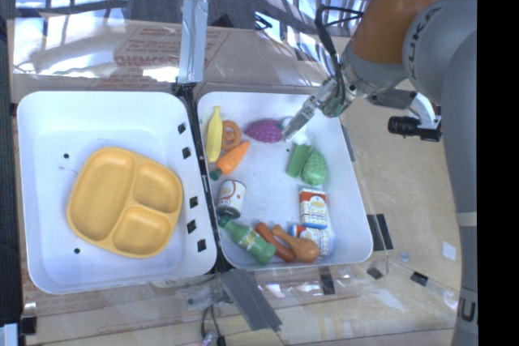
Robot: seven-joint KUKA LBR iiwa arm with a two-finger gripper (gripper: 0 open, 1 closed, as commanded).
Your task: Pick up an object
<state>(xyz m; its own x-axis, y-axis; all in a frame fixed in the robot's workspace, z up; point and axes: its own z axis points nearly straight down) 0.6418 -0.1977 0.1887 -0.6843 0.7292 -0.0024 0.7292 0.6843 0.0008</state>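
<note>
Arm enters from 3 o'clock; the two-finger gripper [293, 126] hangs low over the upper part of the right-hand shallow white bin [345, 174], its tip at the right edge of the purple grape-like bunch [263, 130] and just above the white-capped green bottle-shaped toy [297, 160]. Cannot tell how the pincer stands; nothing is seen held in it. No single object is named by the task, so the likeliest target is judged to be the purple bunch or the green bottle, both near the bin's 12 o'clock zone. Beside the bottle, at its 3 o'clock and touching or nearly so, lies a rounded green vegetable-like piece [315, 168]. Along the bin's 9 o'clock wall: a yellow banana [213, 134], an orange carrot [233, 157], a small printed can [230, 195]. At 6 o'clock: a dark green bottle [247, 240], orange sausage-like pieces [290, 244], a red-and-white carton [313, 213]. The left-hand bin [40, 117] holds a yellow divided plastic tray [123, 201]. Risks, as judged: tip sits between two candidates, so a descent may straddle both or nudge the bunch toward 9 o'clock; the bunch's rounded, lumpy surface may slip out; crowding of bottle and green piece may block one side of the grasp.
</note>
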